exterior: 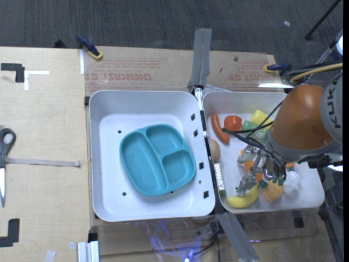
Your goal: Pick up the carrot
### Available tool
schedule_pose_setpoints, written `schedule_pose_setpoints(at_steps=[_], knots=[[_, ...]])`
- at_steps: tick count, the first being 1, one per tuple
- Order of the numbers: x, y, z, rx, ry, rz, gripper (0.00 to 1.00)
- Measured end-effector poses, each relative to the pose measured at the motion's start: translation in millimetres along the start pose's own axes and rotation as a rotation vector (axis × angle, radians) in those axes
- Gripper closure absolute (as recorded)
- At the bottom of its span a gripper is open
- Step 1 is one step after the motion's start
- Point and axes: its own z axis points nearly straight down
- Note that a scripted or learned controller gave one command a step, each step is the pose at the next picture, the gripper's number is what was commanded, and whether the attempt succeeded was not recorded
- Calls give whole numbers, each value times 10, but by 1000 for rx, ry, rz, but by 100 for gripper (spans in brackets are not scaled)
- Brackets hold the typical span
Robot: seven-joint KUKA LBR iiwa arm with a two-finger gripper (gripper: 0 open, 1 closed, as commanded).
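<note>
The carrot (274, 192) is a short orange piece with a bit of green at its top, lying near the front edge of the right bin (311, 201). My gripper (254, 174) hangs low over the middle of that bin, just left of the carrot and above a yellow banana (242, 201). Cables and the wrist hide much of the gripper. Nothing can be made out as held in it.
The right bin also holds a red sausage-shaped toy (220, 129), a red tomato (233, 123), a yellow pepper (258, 117), a brown round piece (214, 149) and a white object (293, 182). The left bin (103, 201) holds a blue divided plate (157, 160).
</note>
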Motion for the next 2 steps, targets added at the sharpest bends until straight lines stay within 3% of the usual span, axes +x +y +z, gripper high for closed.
schedule_pose_setpoints(at_steps=[1,2], knots=[[-24,8,-97,0,-5,-3,100],[219,18,-5,0,-1,-89,100]])
